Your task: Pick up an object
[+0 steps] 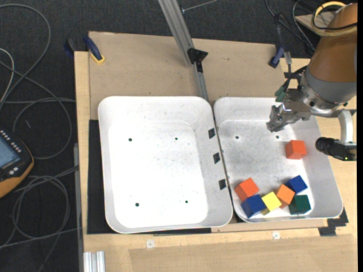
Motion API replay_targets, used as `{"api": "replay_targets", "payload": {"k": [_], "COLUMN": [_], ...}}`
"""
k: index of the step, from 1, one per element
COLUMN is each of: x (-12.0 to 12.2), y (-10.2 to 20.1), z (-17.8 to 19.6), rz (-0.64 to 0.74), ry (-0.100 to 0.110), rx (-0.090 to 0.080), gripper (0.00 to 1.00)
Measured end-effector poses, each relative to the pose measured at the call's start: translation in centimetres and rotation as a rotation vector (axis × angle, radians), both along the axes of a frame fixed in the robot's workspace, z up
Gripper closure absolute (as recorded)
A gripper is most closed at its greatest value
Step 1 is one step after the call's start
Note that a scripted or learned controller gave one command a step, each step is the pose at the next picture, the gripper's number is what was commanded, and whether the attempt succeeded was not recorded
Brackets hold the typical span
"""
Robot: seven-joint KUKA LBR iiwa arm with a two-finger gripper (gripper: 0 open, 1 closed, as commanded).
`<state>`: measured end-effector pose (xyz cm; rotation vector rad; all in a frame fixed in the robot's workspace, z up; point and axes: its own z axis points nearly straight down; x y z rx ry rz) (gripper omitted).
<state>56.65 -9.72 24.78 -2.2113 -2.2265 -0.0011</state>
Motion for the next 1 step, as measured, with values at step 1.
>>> {"api": "replay_targets", "payload": {"k": [1], "x": [2.27], "y": [4.46], "z": [0.37], "rz": [0.000], "ry": [-0.005], "rx": [-0.001], "gripper": [1.00]}}
